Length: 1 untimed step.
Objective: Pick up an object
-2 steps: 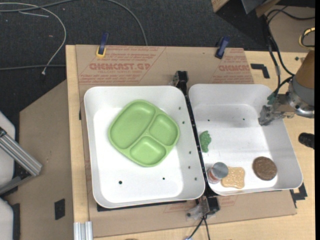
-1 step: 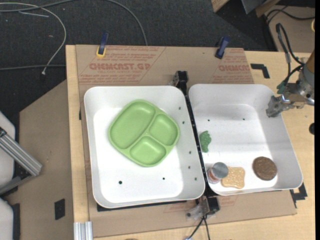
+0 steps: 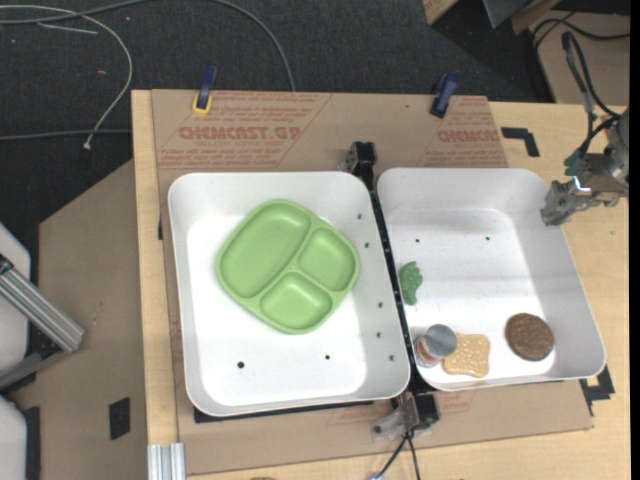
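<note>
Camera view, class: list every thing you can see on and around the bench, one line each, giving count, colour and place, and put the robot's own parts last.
Bins: two, white, side by side on the bench.
Divided plate: one, light green, three compartments, in the left bin.
Leafy piece: one, dark green, at the right bin's left wall.
Small can: one, grey with a reddish side, near the right bin's front left corner.
Cracker-like piece: one, tan, touching the can's right side.
Round cookie-like disc: one, brown, front right of the right bin.
Clamps: two, blue, on the board's back edge.
Cables: several, pale, on the dark floor behind.
Gripper: one, grey, above the right bin's back right rim.
</note>
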{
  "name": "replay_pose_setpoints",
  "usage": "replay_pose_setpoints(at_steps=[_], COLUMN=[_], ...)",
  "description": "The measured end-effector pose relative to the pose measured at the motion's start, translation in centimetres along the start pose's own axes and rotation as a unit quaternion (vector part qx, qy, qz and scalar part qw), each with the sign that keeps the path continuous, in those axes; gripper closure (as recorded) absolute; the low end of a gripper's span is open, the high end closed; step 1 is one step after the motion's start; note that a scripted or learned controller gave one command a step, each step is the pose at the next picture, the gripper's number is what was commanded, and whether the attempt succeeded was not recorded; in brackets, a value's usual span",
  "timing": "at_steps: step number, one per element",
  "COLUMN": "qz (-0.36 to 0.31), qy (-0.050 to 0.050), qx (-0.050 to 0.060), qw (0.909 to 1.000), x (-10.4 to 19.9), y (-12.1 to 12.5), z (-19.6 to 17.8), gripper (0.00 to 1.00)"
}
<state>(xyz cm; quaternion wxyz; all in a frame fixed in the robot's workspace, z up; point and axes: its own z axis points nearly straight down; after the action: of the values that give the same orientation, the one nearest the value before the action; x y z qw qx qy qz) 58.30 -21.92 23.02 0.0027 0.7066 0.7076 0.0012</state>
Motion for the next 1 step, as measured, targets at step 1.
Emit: replay_pose_setpoints(at_steps=[1], qz=[-0.002], qy=[0.003], qx=[0.004], qw=[1.0], x=[6.41], y=[-0.69], z=[-0.01], gripper=[1.0])
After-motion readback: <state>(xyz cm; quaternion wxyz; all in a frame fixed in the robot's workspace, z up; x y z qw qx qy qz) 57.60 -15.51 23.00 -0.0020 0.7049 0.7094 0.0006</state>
